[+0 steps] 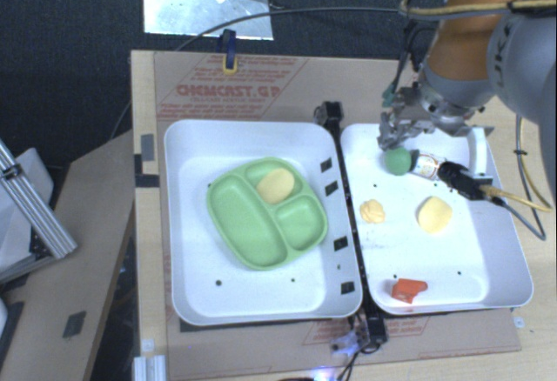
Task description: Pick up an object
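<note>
The grey arm (513, 66) is seen at two o'clock. Below its gripper (396, 143), whose finger state cannot be told, a small round green object (398, 162) lies at the right bin's (496, 284) eleven o'clock corner.

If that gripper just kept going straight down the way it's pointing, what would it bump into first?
Most likely the green object in the right bin: the gripper points down just above it. From this slanted view, depth is hard to judge, so it might instead meet the bin floor beside it.
</note>
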You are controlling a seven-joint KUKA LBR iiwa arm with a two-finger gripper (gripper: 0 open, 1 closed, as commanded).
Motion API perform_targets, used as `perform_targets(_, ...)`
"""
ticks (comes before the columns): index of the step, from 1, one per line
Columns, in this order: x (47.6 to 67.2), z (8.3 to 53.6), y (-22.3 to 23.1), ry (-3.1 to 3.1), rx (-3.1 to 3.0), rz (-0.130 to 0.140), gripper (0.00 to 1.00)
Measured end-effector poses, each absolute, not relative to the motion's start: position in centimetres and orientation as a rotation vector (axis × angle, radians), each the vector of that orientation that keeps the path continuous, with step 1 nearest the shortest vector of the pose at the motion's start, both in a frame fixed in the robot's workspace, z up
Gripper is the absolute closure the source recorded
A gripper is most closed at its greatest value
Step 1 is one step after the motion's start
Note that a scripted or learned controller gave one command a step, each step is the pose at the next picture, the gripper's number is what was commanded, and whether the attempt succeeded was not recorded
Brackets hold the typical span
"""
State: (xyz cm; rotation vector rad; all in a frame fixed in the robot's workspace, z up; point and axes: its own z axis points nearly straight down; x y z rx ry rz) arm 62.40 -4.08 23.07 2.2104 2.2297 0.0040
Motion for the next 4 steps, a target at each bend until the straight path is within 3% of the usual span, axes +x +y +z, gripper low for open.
perform_targets(3, 66.1, 22.8, 10.8, 2.231, 2.21, 0.006, 1.0)
perform_targets(4, 66.1, 22.7, 10.4, 2.227, 2.215, 0.002, 0.0)
